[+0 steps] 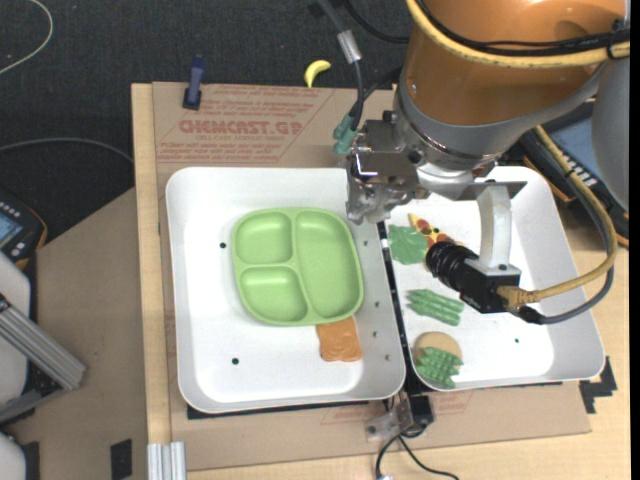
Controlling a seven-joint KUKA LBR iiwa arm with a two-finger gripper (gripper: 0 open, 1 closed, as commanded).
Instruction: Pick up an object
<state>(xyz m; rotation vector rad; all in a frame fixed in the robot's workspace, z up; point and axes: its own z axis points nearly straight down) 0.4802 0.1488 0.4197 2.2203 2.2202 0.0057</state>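
Observation:
A light green divided plate (298,265) lies in the left bin (200,298). An orange flat piece (340,341) pokes out from under its near edge. In the right bin (560,298) lie a green leafy piece (407,244), a small red and yellow item (429,231), a green pod bundle (436,306) and a tan round piece with green on it (437,359). My gripper (372,204) hangs low over the divider between the bins, at their far end, just beyond the plate's far right corner. Nothing shows in its grasp.
The arm's big orange and grey wrist (510,58) covers the far part of the right bin. A black camera with a cable (470,276) juts over the right bin's middle. A blue clip (193,83) and a yellow bit (317,71) lie beyond the cardboard.

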